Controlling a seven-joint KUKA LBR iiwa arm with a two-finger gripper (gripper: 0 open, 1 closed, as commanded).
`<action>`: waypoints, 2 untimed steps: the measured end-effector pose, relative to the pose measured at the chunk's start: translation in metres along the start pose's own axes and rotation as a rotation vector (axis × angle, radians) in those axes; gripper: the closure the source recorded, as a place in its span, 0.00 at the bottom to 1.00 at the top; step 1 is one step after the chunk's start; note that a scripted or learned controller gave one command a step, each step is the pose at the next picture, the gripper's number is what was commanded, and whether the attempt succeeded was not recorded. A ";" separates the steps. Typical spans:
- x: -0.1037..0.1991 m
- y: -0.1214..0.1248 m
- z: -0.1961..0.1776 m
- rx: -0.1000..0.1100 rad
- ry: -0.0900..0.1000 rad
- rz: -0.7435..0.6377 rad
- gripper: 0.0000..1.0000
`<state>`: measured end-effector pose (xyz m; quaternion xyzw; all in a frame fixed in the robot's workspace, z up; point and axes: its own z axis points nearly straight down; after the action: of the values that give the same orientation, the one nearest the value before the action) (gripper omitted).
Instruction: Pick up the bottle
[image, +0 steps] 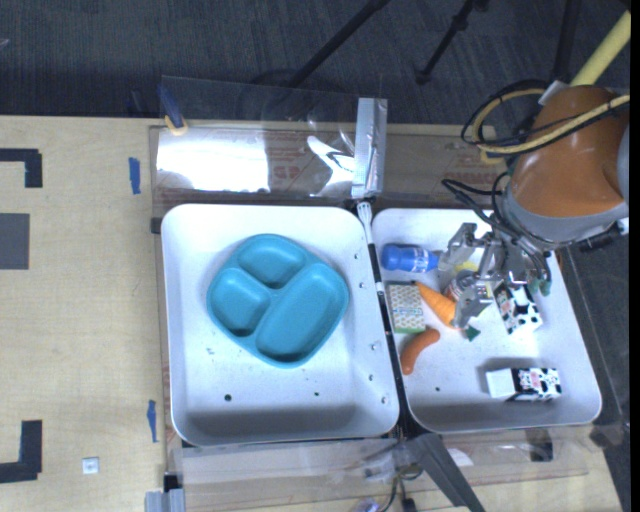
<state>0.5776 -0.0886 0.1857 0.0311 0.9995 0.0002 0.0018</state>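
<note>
Over the right white bin (575, 395), the metal two-finger gripper (478, 290) hangs amid clutter; whether its jaws are parted is unclear. Just left lies the blue-capped bottle (408, 259).

Two bins stand side by side. In the left bin (180, 330) lies a tray (277, 298), about in the middle. In the right bin (575, 385) the bottle (408, 259) lies at the back left. The gripper (478, 290) is just right of it. A box (522, 382) lies at the front right.
</note>
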 end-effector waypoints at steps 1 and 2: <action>0.069 -0.036 0.078 0.000 0.002 -0.166 0.00; 0.068 -0.036 0.067 -0.001 -0.004 -0.164 1.00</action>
<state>0.5081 -0.1198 0.1180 -0.0507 0.9987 0.0003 0.0039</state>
